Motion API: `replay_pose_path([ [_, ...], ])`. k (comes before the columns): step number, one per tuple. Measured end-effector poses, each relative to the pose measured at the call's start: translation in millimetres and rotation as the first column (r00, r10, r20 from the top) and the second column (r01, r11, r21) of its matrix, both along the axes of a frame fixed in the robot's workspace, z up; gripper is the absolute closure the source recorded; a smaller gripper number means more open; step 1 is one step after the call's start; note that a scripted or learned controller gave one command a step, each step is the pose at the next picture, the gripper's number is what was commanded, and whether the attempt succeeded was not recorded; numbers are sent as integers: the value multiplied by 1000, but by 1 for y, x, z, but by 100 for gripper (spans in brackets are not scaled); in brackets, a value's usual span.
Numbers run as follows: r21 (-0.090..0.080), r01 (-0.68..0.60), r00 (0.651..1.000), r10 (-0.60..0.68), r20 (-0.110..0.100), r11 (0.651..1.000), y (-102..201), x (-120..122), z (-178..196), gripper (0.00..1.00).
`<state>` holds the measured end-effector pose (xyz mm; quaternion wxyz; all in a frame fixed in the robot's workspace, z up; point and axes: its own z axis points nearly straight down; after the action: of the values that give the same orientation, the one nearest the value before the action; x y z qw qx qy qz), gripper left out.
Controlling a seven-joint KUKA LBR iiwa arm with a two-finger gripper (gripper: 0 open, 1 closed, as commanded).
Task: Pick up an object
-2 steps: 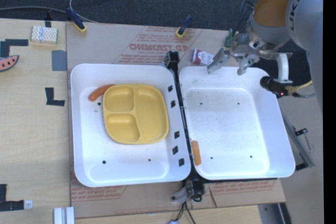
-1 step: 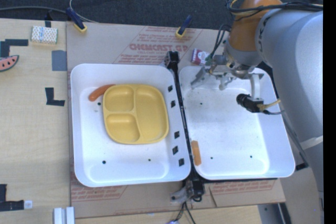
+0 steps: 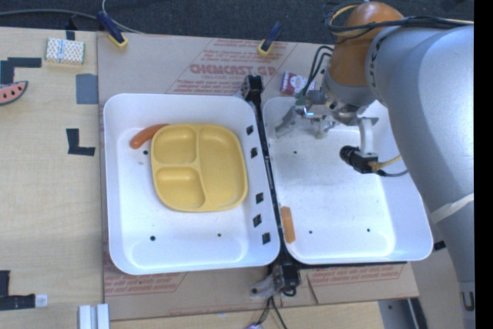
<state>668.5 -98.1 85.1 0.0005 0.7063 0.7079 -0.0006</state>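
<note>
Pincer (image 3: 308,118) sits over the far left corner of the right bin (image 3: 385,243), hanging off the grey arm (image 3: 431,88) with its orange band (image 3: 362,35) just above the wrist. Metal parts bunched there, can't tell if the pincer is open or closed, and nothing seen between its tips. A black cable fitting (image 3: 358,158) dangles off the wrist over the bin's far right part.

Right bin floor mostly bare white. One small orange object (image 3: 287,224) lies at the near left edge of that bin, right against the divider (image 3: 262,166) where the two bins meet, well apart from the pincer.

Left bin (image 3: 123,227): yellow compartment plate (image 3: 199,167) lies flat near the middle, toward the far side. An orange carrot-like piece (image 3: 145,136) lies at the plate's far left corner, partly tucked under or touching its rim, can't tell which.

Both bins sit on a cardboard sheet (image 3: 216,69) with red print. On the sheet's far edge: two blue-yellow clamps, one at far left (image 3: 112,28), one near the middle (image 3: 269,38). A small red-white packet (image 3: 290,82) lies just beyond the right bin's far left corner, near the pincer.

Desk left of the sheet: a checkered sponge-like block (image 3: 65,52) at the far side, a watermelon-slice toy (image 3: 11,92) at the left edge, black tape marks (image 3: 77,142) scattered
</note>
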Motion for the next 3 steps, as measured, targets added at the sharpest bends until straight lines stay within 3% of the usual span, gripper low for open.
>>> replay_pose_path([
  [1,0,-1,1000,1,2,1000,0,0,10,100],
  [2,0,-1,1000,1,2,1000,0,0,10,0],
  [3,1,-2,1000,2,1,1000,1,1,20,100],
])
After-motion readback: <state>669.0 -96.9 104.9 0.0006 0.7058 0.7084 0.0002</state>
